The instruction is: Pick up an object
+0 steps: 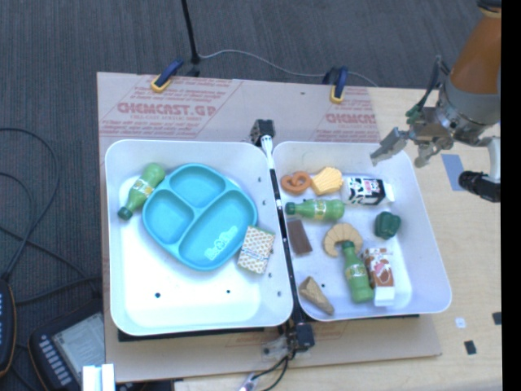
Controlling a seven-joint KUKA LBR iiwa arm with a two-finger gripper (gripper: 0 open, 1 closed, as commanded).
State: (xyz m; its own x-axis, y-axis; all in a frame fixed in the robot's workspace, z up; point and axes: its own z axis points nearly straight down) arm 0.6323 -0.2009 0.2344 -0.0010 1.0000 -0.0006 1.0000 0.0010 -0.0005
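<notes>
Claw point(404, 146) spread, empty, over right bin point(435, 243) rim.
Crowded toys: could clip rim or nudge carton point(365, 189).

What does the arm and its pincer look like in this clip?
The arm has an orange band above a grey wrist section. Its pincer is a small metal assembly with thin grey fingers and greenish parts at its base.

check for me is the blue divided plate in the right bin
No, the blue divided plate lies in the left bin, beside a green bottle and a cracker.
</notes>
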